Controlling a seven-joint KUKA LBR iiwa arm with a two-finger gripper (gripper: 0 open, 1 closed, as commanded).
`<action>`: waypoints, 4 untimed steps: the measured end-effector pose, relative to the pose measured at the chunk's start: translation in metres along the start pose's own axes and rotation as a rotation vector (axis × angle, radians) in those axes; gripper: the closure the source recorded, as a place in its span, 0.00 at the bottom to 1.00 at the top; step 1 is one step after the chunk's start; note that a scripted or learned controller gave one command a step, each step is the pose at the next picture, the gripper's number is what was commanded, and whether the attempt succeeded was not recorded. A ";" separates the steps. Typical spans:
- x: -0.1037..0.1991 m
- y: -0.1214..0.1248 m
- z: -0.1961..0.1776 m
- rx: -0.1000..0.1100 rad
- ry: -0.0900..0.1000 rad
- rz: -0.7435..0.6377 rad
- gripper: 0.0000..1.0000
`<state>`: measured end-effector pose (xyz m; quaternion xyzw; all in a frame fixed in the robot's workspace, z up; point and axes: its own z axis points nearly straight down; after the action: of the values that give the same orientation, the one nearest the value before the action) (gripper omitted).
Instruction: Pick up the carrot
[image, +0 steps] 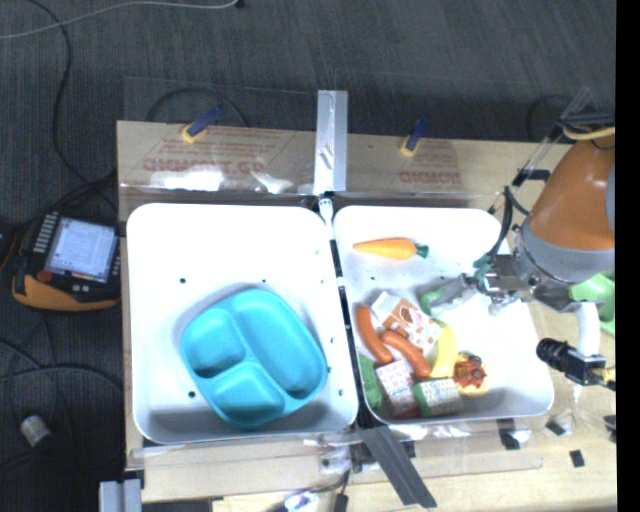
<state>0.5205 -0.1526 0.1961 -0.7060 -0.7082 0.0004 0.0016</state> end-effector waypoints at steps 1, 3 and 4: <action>-0.003 0.048 0.038 0.000 -0.003 -0.093 0.00; 0.038 0.147 0.101 -0.002 -0.007 -0.299 0.00; 0.038 0.147 0.092 -0.002 -0.009 -0.299 1.00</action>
<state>0.6669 -0.1140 0.1043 -0.5924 -0.8056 0.0026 -0.0024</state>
